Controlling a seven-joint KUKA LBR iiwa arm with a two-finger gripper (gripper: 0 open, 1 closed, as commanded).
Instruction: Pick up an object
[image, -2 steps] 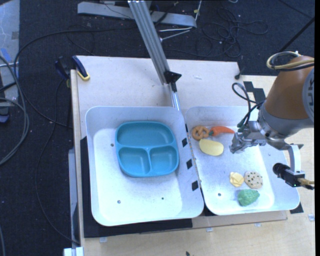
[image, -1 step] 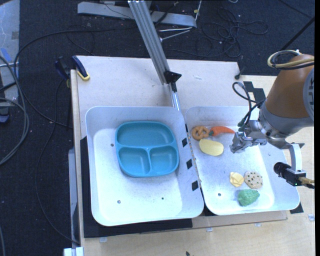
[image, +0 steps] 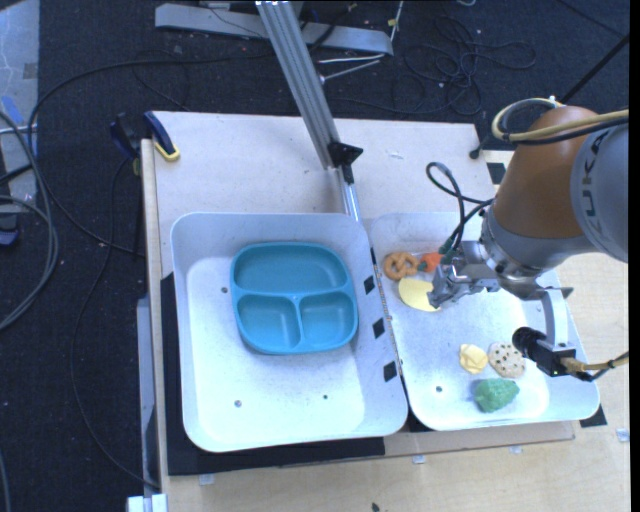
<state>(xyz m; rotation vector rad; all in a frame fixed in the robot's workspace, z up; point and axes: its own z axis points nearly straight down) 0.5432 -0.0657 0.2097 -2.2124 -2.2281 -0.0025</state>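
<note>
White bins sat side by side on the bench, the left bin (image: 200, 400) holding a blue divided tray (image: 295, 297) and the right bin (image: 440, 400) holding several small food-like pieces. Near the right bin's far end lay a brown pretzel (image: 400, 264), with a small orange piece (image: 430, 262) just beside it and a pale yellow disc (image: 417, 293) just below them. Toward the near end lay a yellow lump (image: 473, 357), a speckled cookie (image: 506, 360) touching it, and a green lump (image: 495, 393) just in front of both. The grey arm (image: 560, 190) reached in from the right, and its gripper (image: 443, 288) hung low over the yellow disc's right edge. Whether its fingers were apart or together could not be told from this slant, and nothing could be seen clamped between them.
</note>
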